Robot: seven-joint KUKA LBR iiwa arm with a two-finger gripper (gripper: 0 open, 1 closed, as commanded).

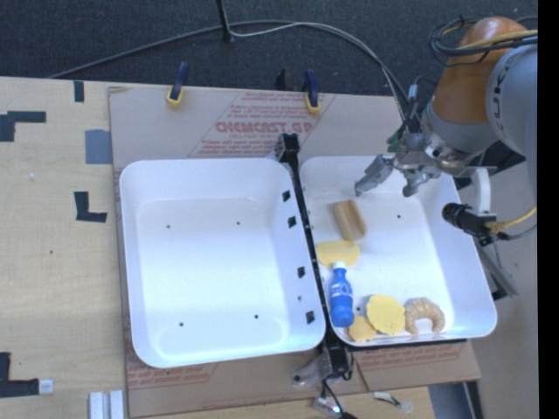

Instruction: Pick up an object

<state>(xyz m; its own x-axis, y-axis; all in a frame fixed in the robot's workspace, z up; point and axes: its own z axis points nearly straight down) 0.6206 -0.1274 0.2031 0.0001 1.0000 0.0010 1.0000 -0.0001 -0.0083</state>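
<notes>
Gripper [389, 180] hangs spread and empty over the right bin [454, 260], likely lining up a pick, since the bread roll [349, 219] lies just below it, the blue bottle [340, 297] and croissant [424, 314] nearer the front.

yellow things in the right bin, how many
3. One yellow piece lies mid-bin by the divider, just above the blue bottle. Two more lie side by side at the near edge, right of the bottle.
</notes>
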